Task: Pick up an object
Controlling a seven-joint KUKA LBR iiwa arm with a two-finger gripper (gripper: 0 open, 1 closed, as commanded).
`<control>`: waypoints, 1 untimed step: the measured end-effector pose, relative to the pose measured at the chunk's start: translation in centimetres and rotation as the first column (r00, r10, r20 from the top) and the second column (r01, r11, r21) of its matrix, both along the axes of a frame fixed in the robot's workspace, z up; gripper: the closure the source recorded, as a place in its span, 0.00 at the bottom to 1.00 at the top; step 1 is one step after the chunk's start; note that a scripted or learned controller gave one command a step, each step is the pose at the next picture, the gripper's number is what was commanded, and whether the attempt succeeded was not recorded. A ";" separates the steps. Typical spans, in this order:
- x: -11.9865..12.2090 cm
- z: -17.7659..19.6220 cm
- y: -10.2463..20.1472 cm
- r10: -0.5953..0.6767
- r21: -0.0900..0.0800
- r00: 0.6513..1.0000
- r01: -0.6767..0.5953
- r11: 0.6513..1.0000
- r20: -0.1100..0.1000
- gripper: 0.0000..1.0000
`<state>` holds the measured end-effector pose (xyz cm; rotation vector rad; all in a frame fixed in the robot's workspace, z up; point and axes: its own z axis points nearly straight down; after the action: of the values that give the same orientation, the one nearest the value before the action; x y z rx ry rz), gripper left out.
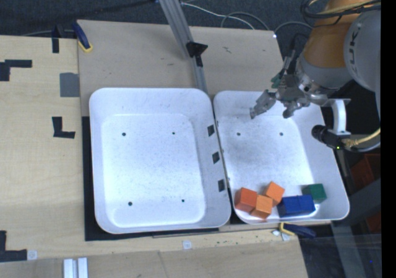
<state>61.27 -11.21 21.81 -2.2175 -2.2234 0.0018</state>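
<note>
Overhead, gripper (273, 109) above right bin (322, 147) far end, jaws spread wide, nothing between; blocks (260, 199) well apart.

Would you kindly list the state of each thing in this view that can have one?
Gripper: open, holding nothing, above the right bin's far end.
Orange blocks: three, clustered at the right bin's near edge.
Blue block: lying flat, beside the orange blocks.
Green block: resting by the blue block.
Right bin: holds all the blocks.
Left bin: sits beside the right bin.
</note>
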 end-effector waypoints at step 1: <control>0.0 1.0 0.1 0.002 0.001 1.000 -0.002 1.000 0.000 1.00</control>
<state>61.29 -11.09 22.79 -2.2139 -2.2253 0.0008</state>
